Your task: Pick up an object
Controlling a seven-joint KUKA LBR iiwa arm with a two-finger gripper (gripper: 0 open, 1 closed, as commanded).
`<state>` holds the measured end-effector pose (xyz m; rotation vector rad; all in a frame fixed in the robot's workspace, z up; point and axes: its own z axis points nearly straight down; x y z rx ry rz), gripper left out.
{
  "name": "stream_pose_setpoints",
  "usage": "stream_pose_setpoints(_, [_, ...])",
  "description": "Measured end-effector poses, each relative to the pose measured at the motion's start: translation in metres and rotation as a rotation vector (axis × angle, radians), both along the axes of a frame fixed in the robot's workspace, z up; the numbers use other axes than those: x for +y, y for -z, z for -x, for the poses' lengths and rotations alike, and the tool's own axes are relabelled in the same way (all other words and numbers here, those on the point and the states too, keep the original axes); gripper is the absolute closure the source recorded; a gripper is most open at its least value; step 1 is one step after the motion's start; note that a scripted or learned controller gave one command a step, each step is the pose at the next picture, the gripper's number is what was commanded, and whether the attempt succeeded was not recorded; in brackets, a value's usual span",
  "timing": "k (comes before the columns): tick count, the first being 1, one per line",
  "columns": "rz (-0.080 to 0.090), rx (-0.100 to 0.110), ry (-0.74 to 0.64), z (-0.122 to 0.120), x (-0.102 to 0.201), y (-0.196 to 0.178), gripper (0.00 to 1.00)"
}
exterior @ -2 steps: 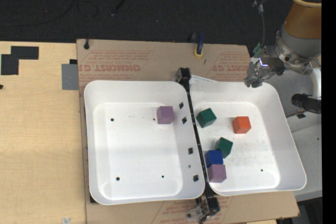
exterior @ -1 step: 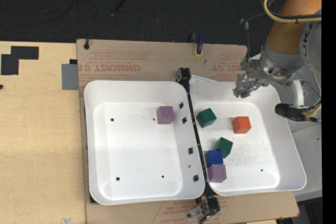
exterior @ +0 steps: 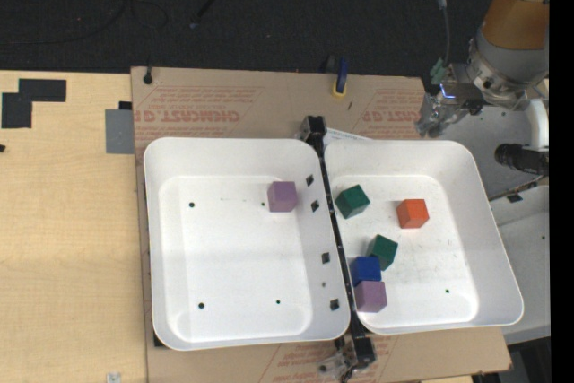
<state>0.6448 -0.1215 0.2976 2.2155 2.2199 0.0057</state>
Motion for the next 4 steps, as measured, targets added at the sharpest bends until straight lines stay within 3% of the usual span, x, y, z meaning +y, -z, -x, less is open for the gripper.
stream_pose_setpoints(1, [0.003, -0.006, 0.003, 0.000, -0.023, -0.118, 1.00])
stream_pose_setpoints(2, [-0.002, 0.009, 0.004, 0.056, -0.045, -0.140, 1.00])
stream_pose_setpoints(4, [0.000, 0.004, 0.004, 0.157, -0.056, -0.243, 1.00])
